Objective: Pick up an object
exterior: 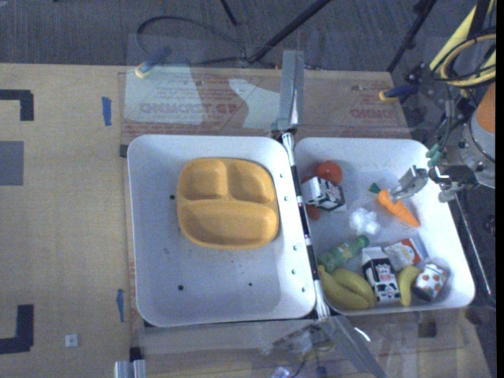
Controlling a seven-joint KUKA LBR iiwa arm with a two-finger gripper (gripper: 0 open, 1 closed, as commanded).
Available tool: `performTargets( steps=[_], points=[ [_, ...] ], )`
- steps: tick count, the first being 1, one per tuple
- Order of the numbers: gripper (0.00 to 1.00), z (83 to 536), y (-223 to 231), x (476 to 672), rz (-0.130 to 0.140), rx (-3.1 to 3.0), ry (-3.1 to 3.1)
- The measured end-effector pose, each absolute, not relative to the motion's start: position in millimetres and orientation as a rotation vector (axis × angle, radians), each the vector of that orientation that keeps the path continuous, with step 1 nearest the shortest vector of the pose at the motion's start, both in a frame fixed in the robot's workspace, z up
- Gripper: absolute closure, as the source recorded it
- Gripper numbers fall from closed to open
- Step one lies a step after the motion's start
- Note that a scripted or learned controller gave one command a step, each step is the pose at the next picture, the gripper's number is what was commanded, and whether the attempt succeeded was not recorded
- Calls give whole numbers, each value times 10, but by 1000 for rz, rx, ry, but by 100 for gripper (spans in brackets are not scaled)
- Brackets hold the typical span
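Bench: left bin (157,235) bears a yellow tray (228,203); right bin (461,290) holds toys, among them a carrot (398,209) near its right wall. Gripper (411,181): just above the carrot's leafy end, fingers apparently parted, grasping nothing. Advice: centre over the carrot's body, descend straight, then close.

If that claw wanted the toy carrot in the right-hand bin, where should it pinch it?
Probably across the thick orange middle of the carrot, coming straight down from above. It lies flat and slanted on the right bin, green top up-left, with free floor on both long sides for the gripper to straddle.
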State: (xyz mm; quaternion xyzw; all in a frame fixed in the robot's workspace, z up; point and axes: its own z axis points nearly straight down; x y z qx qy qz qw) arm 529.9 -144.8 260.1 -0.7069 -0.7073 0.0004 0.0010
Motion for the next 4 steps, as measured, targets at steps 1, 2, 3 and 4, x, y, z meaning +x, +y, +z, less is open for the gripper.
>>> performTargets(
  steps=[1, 2, 3, 4],
  points=[
    [0, 1766, -1547, 5791, 1, -2262, -2177],
    [0, 856, -1754, 5942, -2, -2261, -2185],
    [100, 972, -1758, 5956, -8, -2266, -2185],
    [100, 2023, -1493, 6573, -2, -2056, -2380]
  ],
)
